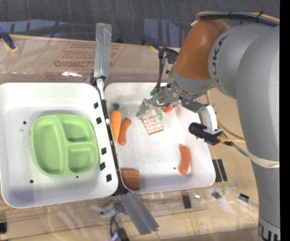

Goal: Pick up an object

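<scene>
1. The grey arm (245, 79) comes in from the right, with its orange band (201, 49) over the far part of the right bin (205, 172).
2. The gripper (155, 103) is low over the far middle of that bin. Honestly can't tell if it's open or closed from this angle; it's all a tangle of metal and green bits.
3. The closest thing to it is a small packet (153, 123). It's a flat little rectangle, mostly red-orange with a white patch and some print on it, lying a bit tilted on the bin floor. It sits just on the near side of the gripper, right under its tip, but I can't tell if they're touching.
4. There's a tiny red thing (169, 109) just right of the gripper, too small to name.
5. Along the left wall of the right bin there's an orange carrot (115, 123) with a green top. A smaller carrot (124, 131) leans against it on the right.
6. A sausage (185, 159) lies at the near right, well apart from the packet.
7. A brown waffle piece (130, 178) is tucked into the near left corner.
8. The left bin (4, 134) holds a green divided plate (64, 144), lying flat in the middle.
</scene>
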Available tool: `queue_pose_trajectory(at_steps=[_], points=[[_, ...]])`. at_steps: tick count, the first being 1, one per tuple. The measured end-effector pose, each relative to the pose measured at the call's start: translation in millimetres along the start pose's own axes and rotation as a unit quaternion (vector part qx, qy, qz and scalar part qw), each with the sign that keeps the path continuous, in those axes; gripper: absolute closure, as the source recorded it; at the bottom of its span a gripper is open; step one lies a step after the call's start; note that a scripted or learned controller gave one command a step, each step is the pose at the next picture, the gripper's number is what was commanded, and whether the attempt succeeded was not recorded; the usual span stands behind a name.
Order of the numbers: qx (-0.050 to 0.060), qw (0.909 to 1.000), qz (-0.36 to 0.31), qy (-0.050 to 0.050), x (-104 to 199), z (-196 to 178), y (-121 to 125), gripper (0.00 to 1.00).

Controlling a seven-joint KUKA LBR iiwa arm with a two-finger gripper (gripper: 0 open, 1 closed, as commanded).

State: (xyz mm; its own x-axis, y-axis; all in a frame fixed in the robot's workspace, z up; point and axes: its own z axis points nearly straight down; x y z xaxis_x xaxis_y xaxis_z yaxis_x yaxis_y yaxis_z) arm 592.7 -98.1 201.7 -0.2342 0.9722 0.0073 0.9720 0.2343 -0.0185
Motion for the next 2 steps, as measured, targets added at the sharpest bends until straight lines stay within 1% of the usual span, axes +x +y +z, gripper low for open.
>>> queue_pose_trajectory(at_steps=[1,2], points=[[-0.005,1.0000,0.003,-0.002,3.1,-28.1,-69.6,1.00],[-0.005,0.9982,0.059,-0.002,-9.9,-22.3,10.1,1.00]])
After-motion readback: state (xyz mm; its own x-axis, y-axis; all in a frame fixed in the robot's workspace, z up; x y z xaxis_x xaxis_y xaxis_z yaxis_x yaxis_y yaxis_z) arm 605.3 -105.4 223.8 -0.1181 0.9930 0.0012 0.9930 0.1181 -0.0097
